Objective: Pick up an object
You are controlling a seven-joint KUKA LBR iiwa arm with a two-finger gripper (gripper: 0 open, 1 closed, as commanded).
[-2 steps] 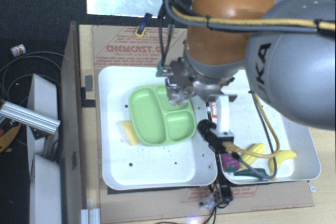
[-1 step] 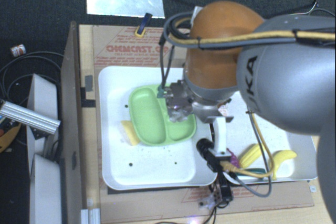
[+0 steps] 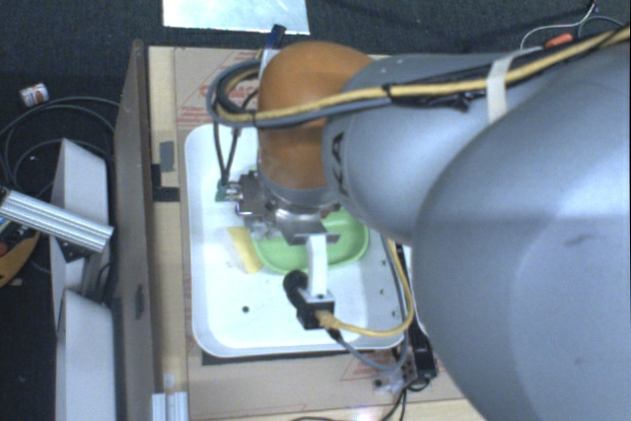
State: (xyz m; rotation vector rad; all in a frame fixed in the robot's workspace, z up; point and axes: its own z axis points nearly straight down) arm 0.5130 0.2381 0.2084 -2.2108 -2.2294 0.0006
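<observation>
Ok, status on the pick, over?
Gripper over the shallow white bin, its grip hidden under the wrist. Light green plastic dish directly beneath, not seen held. Pale yellow strip beside the dish, on the view's left.

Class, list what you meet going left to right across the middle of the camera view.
Silver metal bar → white bin → yellow piece → green dish → grey arm.
</observation>
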